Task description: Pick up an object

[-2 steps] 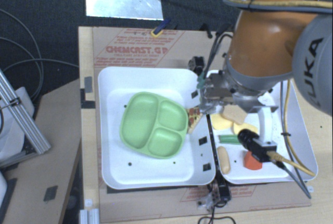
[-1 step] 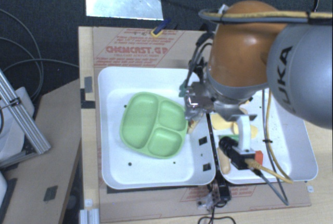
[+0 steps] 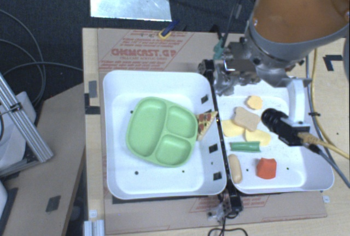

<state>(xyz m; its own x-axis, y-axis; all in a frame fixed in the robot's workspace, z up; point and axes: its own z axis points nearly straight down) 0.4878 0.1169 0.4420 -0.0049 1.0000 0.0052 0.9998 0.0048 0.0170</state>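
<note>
We are taking the green divided plate [image 3: 161,131] as our landmark; it is lying in the left-hand white bin [image 3: 117,174], tilted a little toward the near edge. A toy pizza slice [image 3: 206,121] is resting just beside the plate's arm-side rim, touching or nearly touching it, against the wall where the two bins are meeting. Beyond that wall from the plate, in the second bin [image 3: 306,174], we are seeing the other loose things: a tan bread slice [image 3: 245,118], a round orange-yellow piece [image 3: 254,102] farther from the plate and higher in the view, two pale yellow pieces [image 3: 232,129] lying just below the bread, a green pod [image 3: 244,146], a pale sausage-shaped roll [image 3: 234,167] lying along the dividing wall, and a red-orange block [image 3: 266,168]. The end effector [image 3: 223,79] is hanging above the plate's far arm-side corner, over the top end of the dividing wall, under the bulky grey and orange arm [image 3: 301,5]. We are seeing nothing in its grasp, and we cannot tell how far it is opened.
</note>
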